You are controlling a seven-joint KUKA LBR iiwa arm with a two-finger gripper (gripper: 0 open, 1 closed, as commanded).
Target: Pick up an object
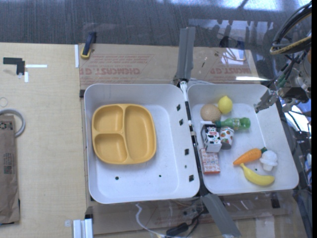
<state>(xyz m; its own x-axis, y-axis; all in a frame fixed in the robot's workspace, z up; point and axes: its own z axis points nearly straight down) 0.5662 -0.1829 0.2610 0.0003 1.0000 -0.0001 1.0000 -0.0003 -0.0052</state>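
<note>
While the grey metal jaws (265, 102) hang over the upper right rim of the right-hand shallow white bin (289, 148), whether they are spread or pressed together cannot be told. Within that bin lie a yellow lemon (225, 104), a tan round fruit (210, 112), a green bottle on its side (235, 123), a black-and-white carton (212, 138), a small red-spotted cup (226, 137), a red flat packet (210, 162), an orange carrot (247, 156), a white knobbly piece (269, 159) and a yellow banana (256, 176). A yellow three-compartment plate (124, 133) rests in the left-hand white bin (148, 182). Both bins sit on the tabletop (44, 108).
</note>
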